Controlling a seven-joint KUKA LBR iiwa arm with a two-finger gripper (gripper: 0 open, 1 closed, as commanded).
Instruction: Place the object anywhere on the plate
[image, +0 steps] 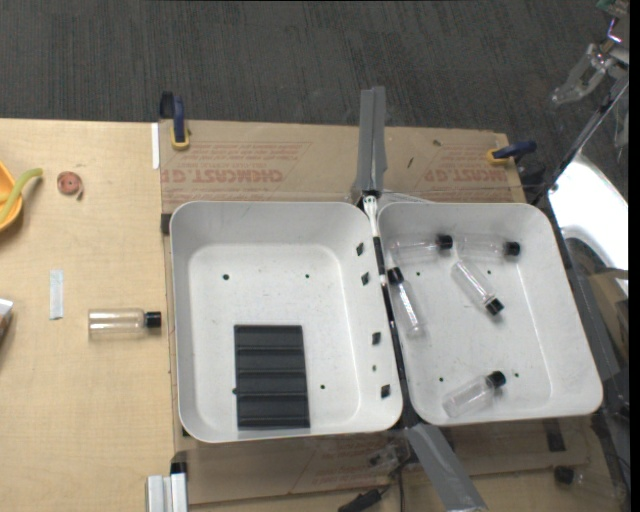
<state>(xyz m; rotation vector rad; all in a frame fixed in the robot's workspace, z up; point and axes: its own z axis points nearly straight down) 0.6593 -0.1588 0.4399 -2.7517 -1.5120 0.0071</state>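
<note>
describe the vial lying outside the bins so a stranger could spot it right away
Start at the left shallow white bin holding the dark ribbed rectangular plate. Move left off its rim onto the bare wooden bench. There lies one clear plastic vial with a black cap, on its side, cap toward the bin; the other clear vials sit in the right bin.

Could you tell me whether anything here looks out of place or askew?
Yes. One clear vial lies on its side on the wooden bench, outside both bins. The other vials lie scattered at odd angles in the right bin, one against its left wall. The black ridged plate sits square.
</note>
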